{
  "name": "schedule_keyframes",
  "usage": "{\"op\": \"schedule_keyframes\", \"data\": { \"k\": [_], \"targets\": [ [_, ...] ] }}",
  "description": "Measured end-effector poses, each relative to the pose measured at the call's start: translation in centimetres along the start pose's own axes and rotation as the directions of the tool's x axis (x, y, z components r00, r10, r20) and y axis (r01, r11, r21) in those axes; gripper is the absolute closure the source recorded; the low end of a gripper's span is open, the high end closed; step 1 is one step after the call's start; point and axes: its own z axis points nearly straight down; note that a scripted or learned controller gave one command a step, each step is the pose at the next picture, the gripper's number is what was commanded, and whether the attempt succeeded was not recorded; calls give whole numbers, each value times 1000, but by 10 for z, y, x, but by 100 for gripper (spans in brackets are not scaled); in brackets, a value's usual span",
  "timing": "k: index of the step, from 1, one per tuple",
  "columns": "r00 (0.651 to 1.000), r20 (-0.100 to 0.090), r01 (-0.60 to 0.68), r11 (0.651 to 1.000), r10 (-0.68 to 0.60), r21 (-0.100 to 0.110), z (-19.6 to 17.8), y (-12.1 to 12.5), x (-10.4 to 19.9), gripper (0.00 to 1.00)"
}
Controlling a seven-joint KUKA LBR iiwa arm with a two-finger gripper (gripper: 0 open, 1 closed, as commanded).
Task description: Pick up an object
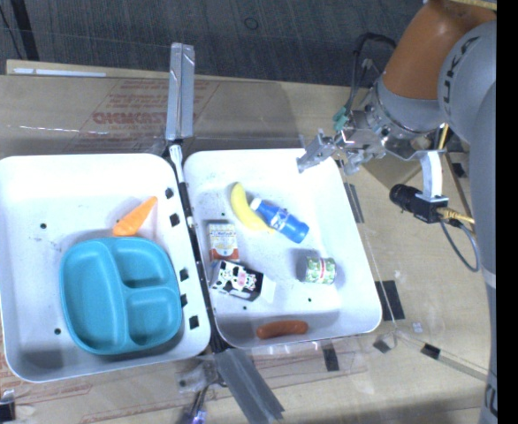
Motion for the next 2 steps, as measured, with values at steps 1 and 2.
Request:
{"op": "schedule_keyframes", "data": {
  "k": [1,2],
  "targets": [
    [989,-1,149,989,-149,0,136,-26,15,0],
    [985,0,173,985,-173,-2,172,-31,36,0]
  ]
}}
